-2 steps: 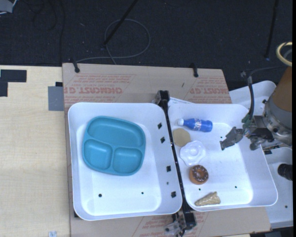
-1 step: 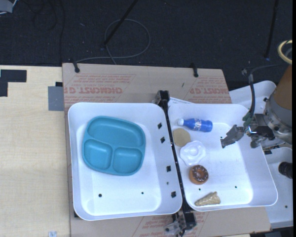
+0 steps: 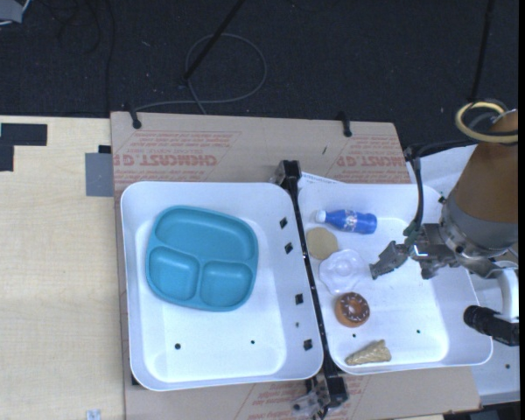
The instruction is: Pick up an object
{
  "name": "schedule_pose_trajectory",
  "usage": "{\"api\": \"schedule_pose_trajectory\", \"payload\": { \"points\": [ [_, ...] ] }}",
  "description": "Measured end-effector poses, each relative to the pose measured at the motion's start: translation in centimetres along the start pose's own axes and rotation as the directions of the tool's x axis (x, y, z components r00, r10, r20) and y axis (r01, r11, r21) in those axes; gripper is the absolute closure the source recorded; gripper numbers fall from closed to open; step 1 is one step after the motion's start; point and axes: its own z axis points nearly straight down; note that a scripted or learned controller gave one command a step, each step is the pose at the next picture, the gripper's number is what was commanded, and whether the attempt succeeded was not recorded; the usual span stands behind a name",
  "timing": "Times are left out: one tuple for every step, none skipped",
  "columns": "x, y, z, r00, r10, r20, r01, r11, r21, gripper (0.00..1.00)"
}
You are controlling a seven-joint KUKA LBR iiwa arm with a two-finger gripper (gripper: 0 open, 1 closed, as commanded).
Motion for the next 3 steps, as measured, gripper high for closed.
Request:
{"api": "schedule_pose_trajectory", "payload": {
  "points": [
    [0.4,-1.1,5.5,1.000,0.001,0.000,-0.001,1.000,0.000,0.00],
    [1.1,-0.8,10.1,1.000,0.001,0.000,-0.001,1.000,-0.001,0.00],
    [0.9,-0.8,8.8,1.000,0.009,0.000,-0.009,1.000,-0.003,1.00]
  ]
}}
